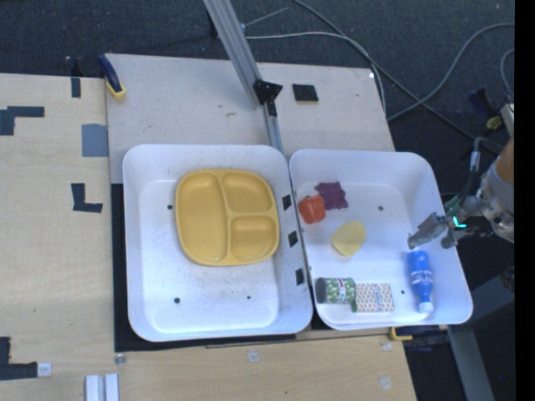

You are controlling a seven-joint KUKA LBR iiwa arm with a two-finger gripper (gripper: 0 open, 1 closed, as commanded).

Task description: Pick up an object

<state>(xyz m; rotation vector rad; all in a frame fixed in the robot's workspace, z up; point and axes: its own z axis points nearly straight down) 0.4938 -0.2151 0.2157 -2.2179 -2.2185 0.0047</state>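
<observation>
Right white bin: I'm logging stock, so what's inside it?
Inside the right white bin: purple grape bunch, orange-red fruit, yellow lemon, blue bottle, green-and-white box. Nothing looks covered.

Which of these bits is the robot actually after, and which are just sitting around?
For the job (pickable, in the right bin):
blue bottle
yellow lemon-like piece
orange-red piece
purple piece
green-and-white carton
pincer

Just lying about:
yellow divided plate in the left bin
cables
</observation>
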